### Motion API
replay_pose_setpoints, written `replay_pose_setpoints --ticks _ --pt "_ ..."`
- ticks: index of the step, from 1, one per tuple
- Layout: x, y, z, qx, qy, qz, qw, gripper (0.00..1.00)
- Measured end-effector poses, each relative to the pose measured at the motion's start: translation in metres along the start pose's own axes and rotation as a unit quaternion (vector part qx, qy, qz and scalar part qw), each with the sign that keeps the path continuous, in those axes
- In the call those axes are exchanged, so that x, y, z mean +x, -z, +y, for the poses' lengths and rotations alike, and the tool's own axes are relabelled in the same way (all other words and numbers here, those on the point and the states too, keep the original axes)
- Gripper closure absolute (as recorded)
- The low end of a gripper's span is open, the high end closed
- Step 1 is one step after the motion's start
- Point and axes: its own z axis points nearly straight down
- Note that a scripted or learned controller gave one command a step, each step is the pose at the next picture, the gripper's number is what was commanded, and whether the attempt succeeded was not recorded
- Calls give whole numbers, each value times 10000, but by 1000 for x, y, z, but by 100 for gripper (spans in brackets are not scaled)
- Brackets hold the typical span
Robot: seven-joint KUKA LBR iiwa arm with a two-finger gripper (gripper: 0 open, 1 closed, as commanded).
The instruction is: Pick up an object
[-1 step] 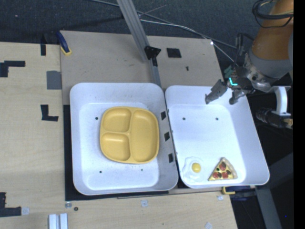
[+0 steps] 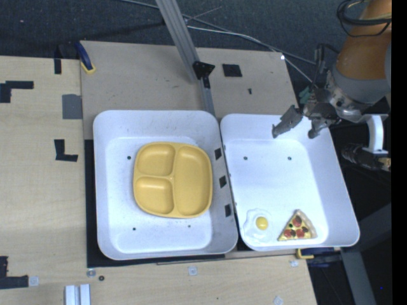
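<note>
Yellow divided plate sits in the left bin, way off to the claw's left and lower down. Fried egg toy and pizza slice toy lie well below the claw, which hangs spread apart, gripping nothing, over the right bin's top edge.

Even, fairly bright overhead light washes the two white bins nearly to glare, with soft shadows at their rims. Detail is slightly soft and grainy; the dark floor is dim.
</note>
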Motion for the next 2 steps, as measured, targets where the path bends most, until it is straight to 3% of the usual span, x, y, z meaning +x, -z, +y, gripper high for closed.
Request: replay_pose_setpoints --ticks 2 --pt "-6 -122 -10 34 -10 0 10000 0"
